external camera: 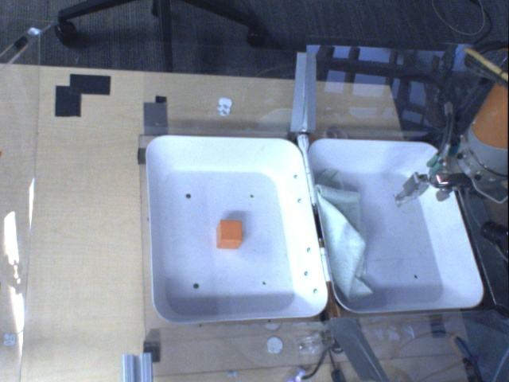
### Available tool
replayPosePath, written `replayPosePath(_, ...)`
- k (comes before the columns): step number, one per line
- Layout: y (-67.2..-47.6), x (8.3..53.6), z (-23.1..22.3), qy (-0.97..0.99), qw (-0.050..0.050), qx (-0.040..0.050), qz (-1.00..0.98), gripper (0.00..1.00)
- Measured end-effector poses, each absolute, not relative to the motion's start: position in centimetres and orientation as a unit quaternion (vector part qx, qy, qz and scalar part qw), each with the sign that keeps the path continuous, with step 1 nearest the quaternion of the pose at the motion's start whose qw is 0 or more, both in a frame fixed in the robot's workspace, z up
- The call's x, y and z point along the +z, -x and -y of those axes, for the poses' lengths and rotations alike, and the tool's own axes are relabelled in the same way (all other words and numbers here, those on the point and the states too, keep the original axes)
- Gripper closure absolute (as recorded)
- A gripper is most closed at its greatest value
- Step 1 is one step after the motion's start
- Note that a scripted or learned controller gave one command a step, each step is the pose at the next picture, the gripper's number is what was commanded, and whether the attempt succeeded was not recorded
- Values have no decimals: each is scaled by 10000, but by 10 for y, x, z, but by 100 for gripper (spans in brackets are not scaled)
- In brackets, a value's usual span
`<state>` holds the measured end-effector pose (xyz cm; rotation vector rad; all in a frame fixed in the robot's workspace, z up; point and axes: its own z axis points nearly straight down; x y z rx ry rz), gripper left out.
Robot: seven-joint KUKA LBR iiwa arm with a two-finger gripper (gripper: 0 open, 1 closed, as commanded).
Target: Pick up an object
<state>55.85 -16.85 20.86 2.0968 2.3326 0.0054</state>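
The gripper hovers over the right bin — fingers closed on nothing — well apart from the orange cube in the left bin.

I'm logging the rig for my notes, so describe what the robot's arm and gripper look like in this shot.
The arm comes in from the right: a grey body with a rounded orange band above the wrist. Dark cables run alongside it near the wrist. The gripper is small and metallic grey with thin fingers, joined to a darker wrist block that carries a small greenish spot and a reddish one.
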Motion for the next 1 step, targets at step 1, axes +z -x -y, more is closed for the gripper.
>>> replayPosePath(1,-597,89,197,-6590,46,26,-7521,0)
